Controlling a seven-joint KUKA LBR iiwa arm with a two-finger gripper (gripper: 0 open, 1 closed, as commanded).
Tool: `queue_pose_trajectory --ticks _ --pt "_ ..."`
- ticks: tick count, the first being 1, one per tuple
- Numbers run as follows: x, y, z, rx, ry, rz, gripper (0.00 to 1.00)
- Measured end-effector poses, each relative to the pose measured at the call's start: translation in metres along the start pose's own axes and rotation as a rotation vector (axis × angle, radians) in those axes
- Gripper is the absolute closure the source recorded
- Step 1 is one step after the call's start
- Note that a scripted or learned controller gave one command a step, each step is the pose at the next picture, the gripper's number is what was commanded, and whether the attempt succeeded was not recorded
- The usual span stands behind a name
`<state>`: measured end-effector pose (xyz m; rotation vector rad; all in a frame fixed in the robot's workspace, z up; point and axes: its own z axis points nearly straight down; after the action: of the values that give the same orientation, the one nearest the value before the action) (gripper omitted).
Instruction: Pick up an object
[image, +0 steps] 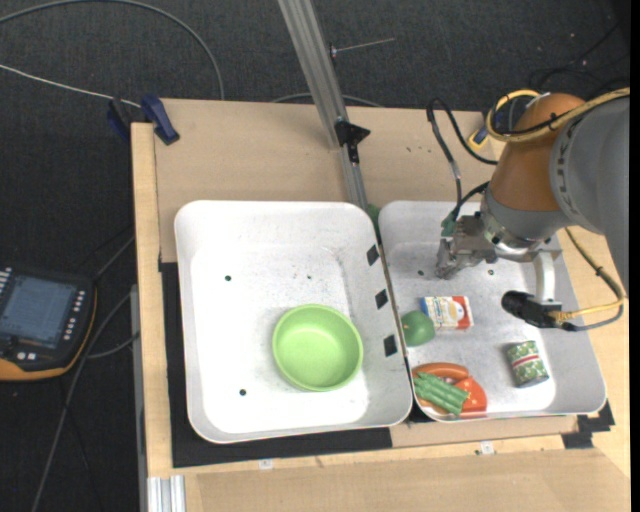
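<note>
Right bin (575, 385) with carton (447, 312), apple (417, 326), can (526, 363); gripper (452, 258) state unclear.

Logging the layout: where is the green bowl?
The green bowl sits in the left bin, toward its near right corner, beside the divider.

No words or nos. can be read. The small carton (447, 312) and the green can (526, 362) have labels, but the print is too tiny and blurry.
</note>
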<state>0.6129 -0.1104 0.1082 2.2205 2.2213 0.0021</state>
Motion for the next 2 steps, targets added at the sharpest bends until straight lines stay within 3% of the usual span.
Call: queue_pose_trajectory --ticks 2 --pt "-0.009 -0.001 -0.119 -0.004 -0.001 0.001 1.0"
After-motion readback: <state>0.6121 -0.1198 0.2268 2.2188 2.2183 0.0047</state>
